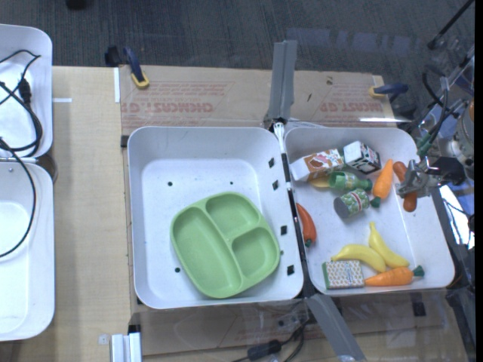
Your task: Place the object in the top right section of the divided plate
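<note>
Camera view, nearest edge first: the right bin (441,236) holds a carrot (389,277) lying along its near wall, with a small patterned box (343,274) just left of it and touching its blunt end. Two bananas (375,252) lie just behind them, side by side. In the left bin (143,202) sits the green divided plate (224,244), turned at an angle, one long section on its left and two smaller ones on its right; all three sections are bare. A red pepper (306,225) lies against the right bin's left wall, close to the divider between the bins.

Further back in the right bin a small can (352,202) lies on its side, with a green bottle (349,181) just behind it. An orange carrot-shaped piece (383,179) stands tilted to their right. Behind them are a snack packet (321,162) and a black-and-white carton (361,157), touching each other.

At the right bin's right rim the gripper (413,185) hangs low over the bin, reaching in from the right. A reddish-orange object (409,201) shows just below its tip; whether the jaws are apart or closed on it I cannot tell.
</note>
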Tool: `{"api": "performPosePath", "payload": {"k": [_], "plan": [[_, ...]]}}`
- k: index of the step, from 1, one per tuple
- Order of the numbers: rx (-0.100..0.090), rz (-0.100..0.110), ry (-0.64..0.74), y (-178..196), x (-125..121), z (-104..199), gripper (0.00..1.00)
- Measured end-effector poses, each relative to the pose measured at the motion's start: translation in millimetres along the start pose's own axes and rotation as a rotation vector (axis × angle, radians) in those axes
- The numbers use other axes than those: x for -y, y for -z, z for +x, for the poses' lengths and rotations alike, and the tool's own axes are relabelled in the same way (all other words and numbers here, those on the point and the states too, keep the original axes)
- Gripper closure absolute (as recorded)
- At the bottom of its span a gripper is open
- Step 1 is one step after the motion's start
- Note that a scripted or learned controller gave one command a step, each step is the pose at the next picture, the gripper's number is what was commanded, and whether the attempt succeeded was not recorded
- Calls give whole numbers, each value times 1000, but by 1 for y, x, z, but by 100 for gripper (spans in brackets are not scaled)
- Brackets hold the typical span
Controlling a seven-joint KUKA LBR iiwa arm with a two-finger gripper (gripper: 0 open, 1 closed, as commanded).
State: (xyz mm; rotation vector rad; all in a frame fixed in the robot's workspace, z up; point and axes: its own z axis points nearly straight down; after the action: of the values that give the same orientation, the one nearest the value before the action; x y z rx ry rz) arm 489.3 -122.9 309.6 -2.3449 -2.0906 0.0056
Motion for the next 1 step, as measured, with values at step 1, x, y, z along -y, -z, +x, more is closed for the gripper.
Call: {"api": "performPosePath", "payload": {"k": [1], "plan": [[-2, 2, 55, -97, 18, 58, 100]]}}
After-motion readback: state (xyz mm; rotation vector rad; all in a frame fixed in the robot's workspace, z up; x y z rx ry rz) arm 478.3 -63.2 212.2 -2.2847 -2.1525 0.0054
